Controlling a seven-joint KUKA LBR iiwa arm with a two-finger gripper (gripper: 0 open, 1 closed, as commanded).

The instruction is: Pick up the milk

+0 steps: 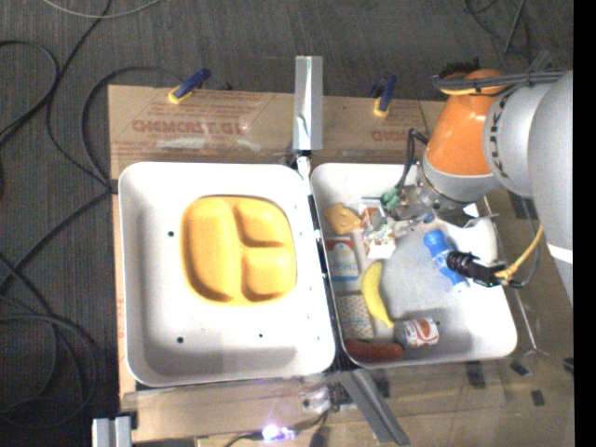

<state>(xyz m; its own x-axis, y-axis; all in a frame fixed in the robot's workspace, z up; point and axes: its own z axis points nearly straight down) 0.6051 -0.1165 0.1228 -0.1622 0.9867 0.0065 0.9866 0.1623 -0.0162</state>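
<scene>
A small white carton with red print (pixel 378 237), seemingly the milk, lies in the upper middle of the right bin (pixel 498 343). My gripper (pixel 399 210) hangs right over the carton's upper right corner, touching or nearly touching it. The grey wrist and orange band (pixel 461 142) hide how the gripper meets the carton. A pale blue and white box (pixel 342 260) lies flat just left of the carton, along the bin's left wall.
The right bin also holds a brown bun (pixel 341 218), a banana (pixel 374 294), a blue bottle (pixel 438 247), a can (pixel 418 331), a sausage (pixel 374 349) and a patterned box (pixel 355 316). A yellow divided tray (pixel 240 248) sits in the left bin (pixel 149 343).
</scene>
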